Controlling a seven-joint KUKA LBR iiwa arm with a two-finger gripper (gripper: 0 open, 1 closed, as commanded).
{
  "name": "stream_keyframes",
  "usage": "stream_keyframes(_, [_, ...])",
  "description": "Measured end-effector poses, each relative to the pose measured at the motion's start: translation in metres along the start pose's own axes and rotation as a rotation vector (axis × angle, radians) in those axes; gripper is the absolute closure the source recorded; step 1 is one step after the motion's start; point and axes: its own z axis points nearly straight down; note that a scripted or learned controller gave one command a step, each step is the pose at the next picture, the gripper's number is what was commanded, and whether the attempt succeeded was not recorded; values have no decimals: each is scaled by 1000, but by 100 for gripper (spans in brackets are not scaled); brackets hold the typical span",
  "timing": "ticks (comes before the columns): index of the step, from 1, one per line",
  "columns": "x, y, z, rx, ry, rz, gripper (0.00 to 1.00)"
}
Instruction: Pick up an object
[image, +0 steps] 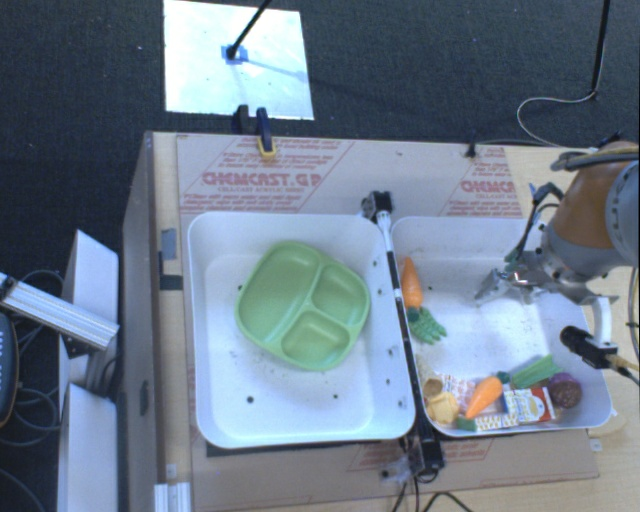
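Camera view: looked down at a slant on two white bins on the tabletop (300, 165).
Hand: the hand (508, 284) hung low over the right bin (470, 240), toward its 2 o'clock part, at the end of the grey arm (600, 220) with its orange band; whether its fingers stood apart or together I cannot tell, and nothing showed between them.
Nearest candidate: a toy carrot (411, 283) lay at 9 o'clock of the hand, against the bin's left wall, with a green leafy piece (429, 326) just below it.
Looks: orange body, long and tapered, lying roughly lengthwise along the wall.
Handling: it was probably light, stiff plastic and rather slick; a hold across the thick middle would suit, though the wall beside it left little room for a finger.
Further pile: at 6 o'clock, in the bin's lower part, lay a second carrot (484, 395), a yellow piece (441, 405), a printed packet (521, 405) and a dark round item (565, 390), touching or overlapping, so harder to single out.
Left bin: the left bin (230, 400) held a green divided plate (303, 305), well apart from the hand.
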Motion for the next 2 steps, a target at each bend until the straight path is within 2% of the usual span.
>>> stream_keyframes(1, [1, 2, -11, -3, 1, -4, 100])
stream_keyframes(2, [1, 1, -11, -3, 1, -5, 0])
